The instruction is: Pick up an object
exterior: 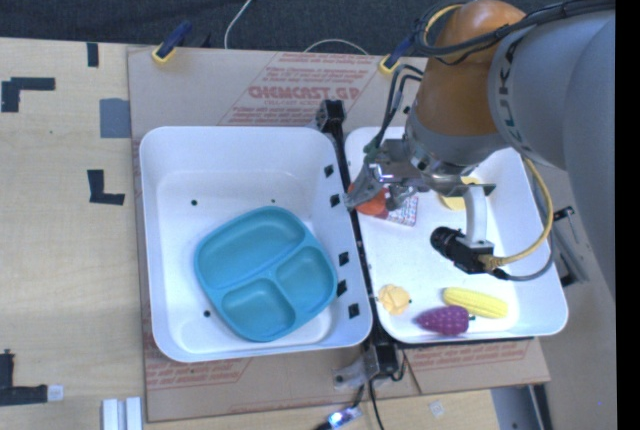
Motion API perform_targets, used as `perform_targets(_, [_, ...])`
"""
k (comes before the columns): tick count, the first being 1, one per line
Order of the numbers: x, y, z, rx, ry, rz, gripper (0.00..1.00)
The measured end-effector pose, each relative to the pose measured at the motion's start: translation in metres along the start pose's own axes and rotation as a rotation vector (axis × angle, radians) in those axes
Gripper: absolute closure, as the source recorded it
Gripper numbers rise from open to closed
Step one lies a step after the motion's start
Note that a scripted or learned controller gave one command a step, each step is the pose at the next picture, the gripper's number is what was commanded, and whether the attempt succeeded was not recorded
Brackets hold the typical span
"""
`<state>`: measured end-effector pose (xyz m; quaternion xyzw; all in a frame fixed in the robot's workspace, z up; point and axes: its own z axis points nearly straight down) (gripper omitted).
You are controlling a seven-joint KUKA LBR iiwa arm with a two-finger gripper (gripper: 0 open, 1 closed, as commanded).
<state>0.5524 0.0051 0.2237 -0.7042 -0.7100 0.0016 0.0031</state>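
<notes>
My gripper [366, 190] is low over the left side of the right bin [535, 218], close to the wall between the two bins. An orange-red object [373, 208] lies right under its tip, touching or nearly touching it. A white speckled packet [405, 211] sits just to the right of that object. Part of a pale yellow piece [455, 202] shows behind the arm. Along the bin's near side lie a small yellow toy [395, 298], a purple bunch of grapes [443, 320] and a yellow corn cob [476, 302].
The left bin [170, 168] holds a blue divided plate [265, 271]. The arm's grey and orange body covers the back of the right bin. Black clips line the shared wall [345, 218] between the bins.
</notes>
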Motion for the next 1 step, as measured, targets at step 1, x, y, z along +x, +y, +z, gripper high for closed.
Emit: perform_targets(1, [0.0563, -0.0231, 0.0079, 0.002, -0.001, 0.001, 1.00])
